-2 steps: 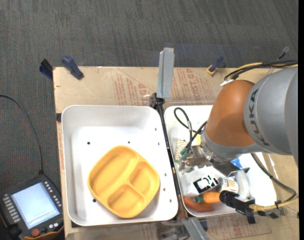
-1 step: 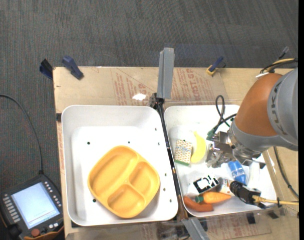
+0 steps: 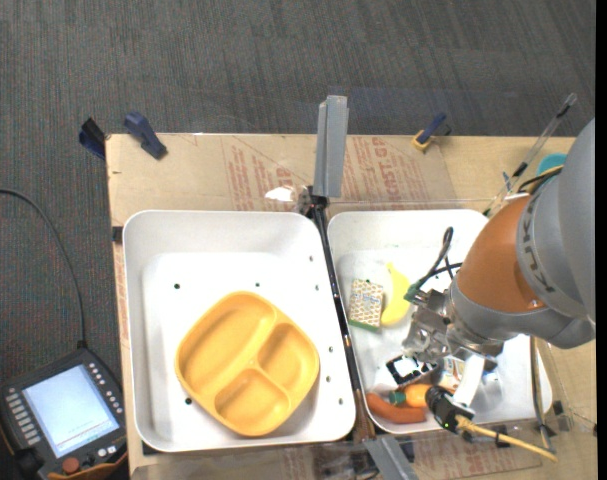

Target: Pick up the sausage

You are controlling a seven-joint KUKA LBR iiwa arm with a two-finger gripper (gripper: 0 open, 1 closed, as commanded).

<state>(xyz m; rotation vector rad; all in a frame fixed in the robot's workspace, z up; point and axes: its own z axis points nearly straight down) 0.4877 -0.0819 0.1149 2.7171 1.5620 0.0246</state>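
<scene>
**Reaching Low Into the Right Bin**

Covering much of the right bin (image 3: 383,230) with the grey arm (image 3: 573,238) and its orange band (image 3: 493,263), hiding whatever is lying underneath. Hanging the pincer (image 3: 445,373) low over the bin's near end, wrist tilting down and toward the left, cables trailing off behind. Blurring into a clutter of metal and black parts there, so not possible to tell whether clenched or released. Peeking out just beside and below the pincer: the sausage (image 3: 395,408), reddish-orange, lying along the bin's front wall, its right end hidden by the tool. Resting further up the same bin: a yellow banana-like item (image 3: 395,298) touching a small patterned packet (image 3: 365,303). Sitting apart in the left bin (image 3: 153,238): a yellow divided plate (image 3: 247,363). Lying beneath both bins, a cardboard-covered table (image 3: 203,168).
</scene>
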